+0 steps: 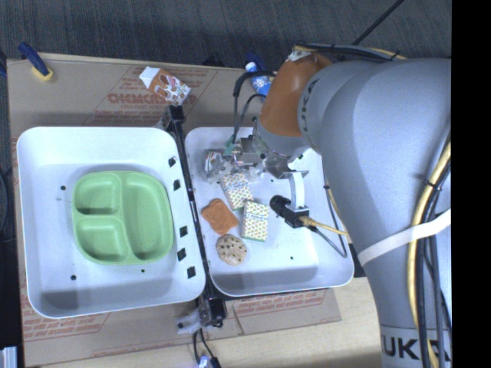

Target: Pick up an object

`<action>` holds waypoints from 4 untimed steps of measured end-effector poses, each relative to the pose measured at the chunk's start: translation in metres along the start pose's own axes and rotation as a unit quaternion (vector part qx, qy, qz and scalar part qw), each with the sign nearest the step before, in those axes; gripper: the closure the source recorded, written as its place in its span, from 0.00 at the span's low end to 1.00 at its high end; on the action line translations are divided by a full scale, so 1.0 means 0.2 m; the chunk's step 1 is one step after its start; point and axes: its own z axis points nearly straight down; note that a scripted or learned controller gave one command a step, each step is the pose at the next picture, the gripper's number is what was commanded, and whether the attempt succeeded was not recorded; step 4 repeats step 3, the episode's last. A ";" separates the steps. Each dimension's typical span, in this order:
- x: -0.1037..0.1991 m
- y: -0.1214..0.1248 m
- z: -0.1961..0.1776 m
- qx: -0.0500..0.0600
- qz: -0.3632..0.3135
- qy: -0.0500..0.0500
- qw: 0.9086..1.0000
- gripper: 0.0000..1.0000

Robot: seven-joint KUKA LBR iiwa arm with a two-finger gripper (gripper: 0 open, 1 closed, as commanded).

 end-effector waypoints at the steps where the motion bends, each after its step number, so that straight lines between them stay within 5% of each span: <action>1: 0.00 0.00 -0.05 0.000 -0.001 0.000 1.000 1.00; 2: 0.45 -0.16 -0.51 -0.002 -0.001 0.001 1.000 1.00; 3: 0.48 -0.43 -0.72 -0.001 0.002 0.000 1.000 1.00; 4: 0.48 -0.43 -0.72 -0.001 0.002 0.000 1.000 1.00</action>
